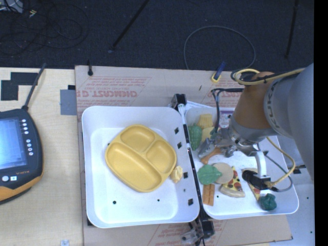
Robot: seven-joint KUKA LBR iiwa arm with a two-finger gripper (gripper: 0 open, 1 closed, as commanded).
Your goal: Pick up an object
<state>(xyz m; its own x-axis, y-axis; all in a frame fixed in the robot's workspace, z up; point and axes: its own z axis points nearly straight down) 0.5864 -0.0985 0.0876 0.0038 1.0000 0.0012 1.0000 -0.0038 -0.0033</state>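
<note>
Toy food — a pizza slice (233, 184), a green leaf (208, 174) and corn (205, 121) — lies in the right bin (287, 206). The claw (219, 145) hangs low over the pile's middle; its state cannot be told. A yellow divided plate (140, 157) fills the left bin (97, 199) on the worktop (51, 199).

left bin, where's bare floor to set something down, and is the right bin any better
In the left bin, bare floor runs along the front edge below the yellow divided plate, and in a strip down its left side. The right bin is crowded: toy pizza slice, green leaf, corn and the end effector.
</note>
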